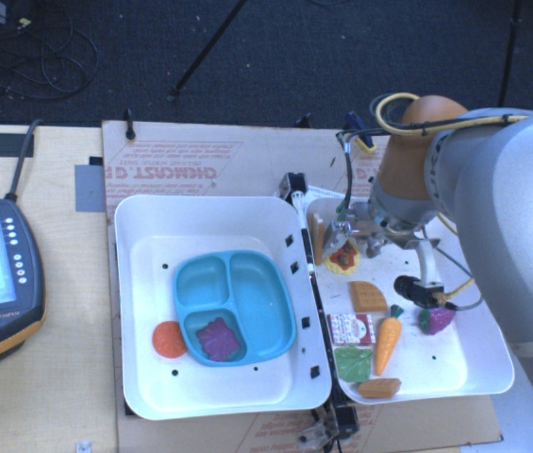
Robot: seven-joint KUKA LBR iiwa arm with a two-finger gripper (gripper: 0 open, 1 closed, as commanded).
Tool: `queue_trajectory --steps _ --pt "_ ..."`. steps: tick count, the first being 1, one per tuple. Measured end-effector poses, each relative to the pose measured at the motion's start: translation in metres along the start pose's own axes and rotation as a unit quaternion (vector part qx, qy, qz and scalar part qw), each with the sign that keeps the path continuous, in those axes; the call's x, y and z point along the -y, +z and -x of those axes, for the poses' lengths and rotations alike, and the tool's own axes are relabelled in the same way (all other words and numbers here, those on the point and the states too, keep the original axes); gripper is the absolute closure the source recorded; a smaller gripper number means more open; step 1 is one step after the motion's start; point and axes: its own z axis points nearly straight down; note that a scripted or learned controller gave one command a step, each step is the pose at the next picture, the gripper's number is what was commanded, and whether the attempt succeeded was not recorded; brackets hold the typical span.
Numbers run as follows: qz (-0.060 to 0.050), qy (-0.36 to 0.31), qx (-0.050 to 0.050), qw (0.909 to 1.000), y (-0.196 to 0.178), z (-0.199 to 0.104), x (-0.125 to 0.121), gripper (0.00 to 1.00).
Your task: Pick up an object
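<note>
my grey arm (492,196) reaches over the right bin (478,371), and my hand (356,239) hangs low at its far left corner, just above a small red and yellow toy (343,258); whether it is apart or together i cannot tell. nearer lie a toast slice (368,297) and a carrot (387,344). the left bin (143,225) holds a blue tray (238,300).

Grey arm (492,206) reaching in, gripper (356,239) lowered
</note>
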Motion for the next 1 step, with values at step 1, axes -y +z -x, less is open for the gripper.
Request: queue_trajectory --steps 1 --pt "-0.004 0.002 -0.003 1.0 0.0012 0.0207 0.0587 0.0"
